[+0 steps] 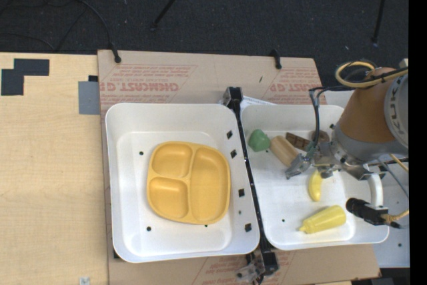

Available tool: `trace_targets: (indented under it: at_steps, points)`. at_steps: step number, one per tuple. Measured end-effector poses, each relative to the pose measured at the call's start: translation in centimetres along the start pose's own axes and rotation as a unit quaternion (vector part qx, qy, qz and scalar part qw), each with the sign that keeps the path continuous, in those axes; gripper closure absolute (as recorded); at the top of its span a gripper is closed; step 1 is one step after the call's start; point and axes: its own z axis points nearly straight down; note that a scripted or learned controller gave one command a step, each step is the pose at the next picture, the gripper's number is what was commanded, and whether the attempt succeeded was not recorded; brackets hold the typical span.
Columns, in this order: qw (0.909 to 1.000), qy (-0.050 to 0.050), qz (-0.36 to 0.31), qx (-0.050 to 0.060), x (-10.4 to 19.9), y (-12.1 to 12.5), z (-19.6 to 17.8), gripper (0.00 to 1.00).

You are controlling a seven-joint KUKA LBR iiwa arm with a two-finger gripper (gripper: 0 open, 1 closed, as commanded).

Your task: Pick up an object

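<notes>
Pincer (308,165), its grip undiscernible, is poised just above a small yellow banana-shaped toy (315,186), judged light, smooth and best taken across its narrow middle.

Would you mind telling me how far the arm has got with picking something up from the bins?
Done: the arm has reached into the right bin, and its gripper is low among the objects. In hand: nothing visibly; the wooden block, small yellow piece, green object and yellow corn-like object all lie on the bin floor. Left: grasping one and lifting it.
</notes>
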Motion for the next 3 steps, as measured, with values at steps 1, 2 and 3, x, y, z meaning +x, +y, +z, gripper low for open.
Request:
trace_targets:
  at_steps: [1,2,3]
  points:
    - [1.0,0.0,0.001,-0.001,-0.1,0.1,-1.3,1.0]
    - [1.0,0.0,-0.001,-0.002,0.2,0.5,-7.4,1.0]
    - [1.0,-0.001,-0.001,-0.002,0.2,0.5,-12.7,1.0]
